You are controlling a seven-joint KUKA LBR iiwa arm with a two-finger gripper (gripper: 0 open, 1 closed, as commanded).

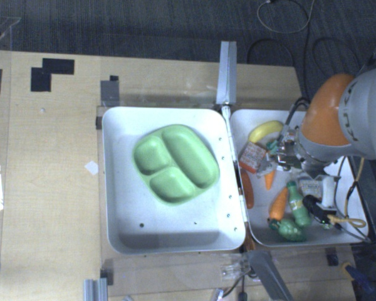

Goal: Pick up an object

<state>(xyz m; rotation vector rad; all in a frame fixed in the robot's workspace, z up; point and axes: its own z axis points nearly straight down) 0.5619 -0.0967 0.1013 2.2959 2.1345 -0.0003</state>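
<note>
Low in the right bin (357, 234), closest to the viewer, lie one dark green leafy vegetable (289, 229), one green bottle (298, 205) and one orange carrot (278, 204), all close together and touching or nearly touching. Just left of them, one long red sausage-like piece (247, 190) lies along the bin's left wall. Higher in this bin I count one yellow banana (265, 130) near the top, one small packet with red and white print (253, 157) below it, and one small orange piece (269, 179) under the end effector (279, 155).

One grey arm (363, 115) with one orange band (326, 115) reaches in from the right, and its end effector hangs over the middle of the right bin, between the banana and the carrot, beside the packet. Whether it is apart or together I cannot tell, and no object is clearly seen in it.

On the counter (50, 180) stand two white bins side by side. Inside the left bin (119, 224) lies one green plate with three compartments (175, 163), in the middle.
</note>
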